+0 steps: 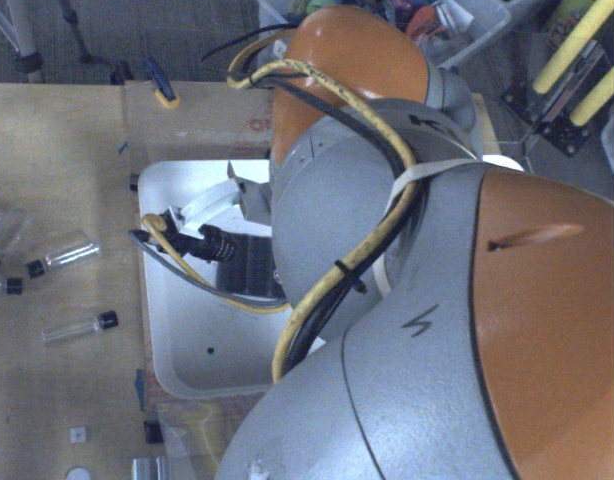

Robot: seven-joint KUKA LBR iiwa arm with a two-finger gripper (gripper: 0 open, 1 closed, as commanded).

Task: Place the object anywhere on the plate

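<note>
One white bin (172,358) shows from my seat, the grey arm (387,268) covering most of it. I cannot tell the gripper's state, nor find the plate or object beneath.

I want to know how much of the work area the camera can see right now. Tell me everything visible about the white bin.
The shallow white plastic bin shows as a smooth, glossy tray with rounded corners, lying flat on the tan bench. Its left wall, near corner and part of the floor are in sight, with one small dark speck on the floor. The grey and orange arm and its yellow-and-black cables cover the rest.
</note>
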